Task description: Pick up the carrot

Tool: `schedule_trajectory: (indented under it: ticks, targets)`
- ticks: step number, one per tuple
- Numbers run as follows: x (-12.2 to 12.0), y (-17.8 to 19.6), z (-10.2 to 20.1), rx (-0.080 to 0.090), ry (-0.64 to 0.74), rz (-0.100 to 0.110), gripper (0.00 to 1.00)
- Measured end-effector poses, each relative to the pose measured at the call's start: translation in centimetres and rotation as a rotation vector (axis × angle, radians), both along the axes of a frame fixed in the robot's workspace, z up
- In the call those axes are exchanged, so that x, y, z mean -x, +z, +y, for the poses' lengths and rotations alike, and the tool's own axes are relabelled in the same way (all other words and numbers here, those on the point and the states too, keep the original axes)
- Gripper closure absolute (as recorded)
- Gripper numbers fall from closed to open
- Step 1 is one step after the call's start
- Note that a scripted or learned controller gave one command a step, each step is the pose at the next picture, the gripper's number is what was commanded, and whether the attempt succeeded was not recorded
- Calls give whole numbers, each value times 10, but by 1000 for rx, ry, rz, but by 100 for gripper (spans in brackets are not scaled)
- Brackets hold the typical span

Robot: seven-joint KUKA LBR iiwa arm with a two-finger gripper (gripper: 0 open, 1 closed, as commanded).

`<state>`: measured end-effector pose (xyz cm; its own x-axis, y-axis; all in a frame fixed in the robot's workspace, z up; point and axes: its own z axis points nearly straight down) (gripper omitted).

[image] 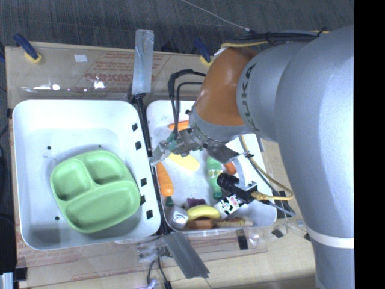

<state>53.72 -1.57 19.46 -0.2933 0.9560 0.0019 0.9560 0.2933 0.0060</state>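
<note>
The carrot [164,180] is a short orange piece lying lengthwise against the left wall of the right bin [157,112]. My gripper [163,150] hangs low in that bin, just above the carrot's far end, at the tip of the grey arm with its orange band. The arm hides much of the bin. Nothing shows as lifted in the gripper.
A yellow piece [186,161] lies beside the gripper. A green bottle [214,168], a banana [203,212], a can [178,219] and other small items crowd the bin's near end. Another orange item [178,125] sits farther back. A green divided plate [96,188] lies in the left bin [36,119].
</note>
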Motion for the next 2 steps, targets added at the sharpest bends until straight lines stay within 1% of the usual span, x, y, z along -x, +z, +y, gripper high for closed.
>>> schedule_trajectory:
  ticks: [1, 2]
  targets:
    - [59, -4, 3, 3, 209, 10, 0]
    - [19, -3, -10, 4, 20, 7, 0]
